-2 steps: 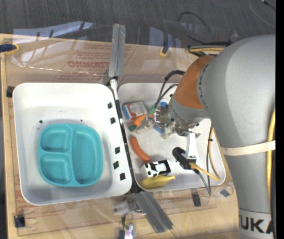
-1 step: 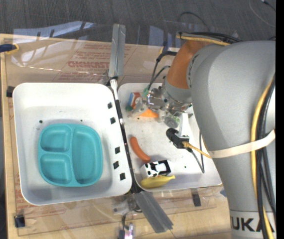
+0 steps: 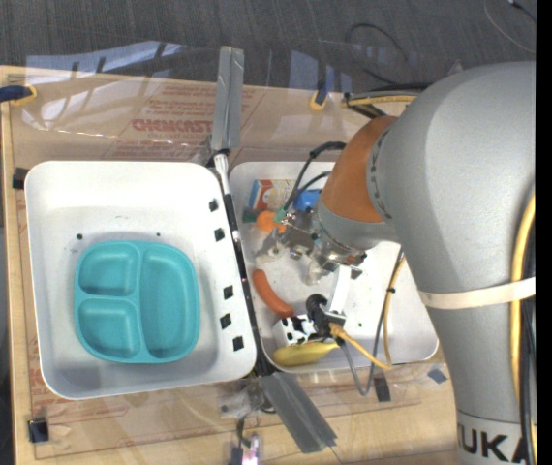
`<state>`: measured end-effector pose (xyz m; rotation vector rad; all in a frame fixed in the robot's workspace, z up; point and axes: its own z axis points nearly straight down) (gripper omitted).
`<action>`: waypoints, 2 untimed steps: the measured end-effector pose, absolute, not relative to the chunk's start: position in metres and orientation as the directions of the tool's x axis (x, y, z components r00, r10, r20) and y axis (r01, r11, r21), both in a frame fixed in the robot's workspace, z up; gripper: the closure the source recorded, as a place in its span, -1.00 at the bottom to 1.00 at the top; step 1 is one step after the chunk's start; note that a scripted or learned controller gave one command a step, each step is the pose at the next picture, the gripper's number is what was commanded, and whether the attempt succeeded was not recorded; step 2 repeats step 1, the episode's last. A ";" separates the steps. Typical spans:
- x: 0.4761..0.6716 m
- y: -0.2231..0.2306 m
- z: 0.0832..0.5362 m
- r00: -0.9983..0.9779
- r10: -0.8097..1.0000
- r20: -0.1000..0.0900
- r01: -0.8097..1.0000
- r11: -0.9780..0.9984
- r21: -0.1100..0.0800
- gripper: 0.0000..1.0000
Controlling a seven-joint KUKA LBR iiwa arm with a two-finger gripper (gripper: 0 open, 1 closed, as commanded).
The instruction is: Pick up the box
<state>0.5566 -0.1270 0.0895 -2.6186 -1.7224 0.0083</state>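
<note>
A small white box with coloured print (image 3: pixel 268 196) lies at the far end of the right bin (image 3: pixel 407 342), partly hidden by the arm. My gripper (image 3: pixel 291 234) hangs low over that bin, just in front of the box and slightly to its right. An orange piece (image 3: pixel 266 219) lies between the box and the gripper. The grey arm with its orange band (image 3: pixel 349 184) covers most of the bin's right half.
In the right bin's near part lie a red-orange sausage-shaped toy (image 3: pixel 271 294), a black-and-white cow figure (image 3: pixel 297 329) and a yellow banana (image 3: pixel 305 354). A blue item (image 3: pixel 306 201) sits beside the box. The left bin (image 3: pixel 53 211) holds a teal divided plate (image 3: pixel 138 298).
</note>
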 end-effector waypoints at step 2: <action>0.556 -0.126 0.097 0.390 0.921 0.000 0.921 -0.390 -0.016 1.00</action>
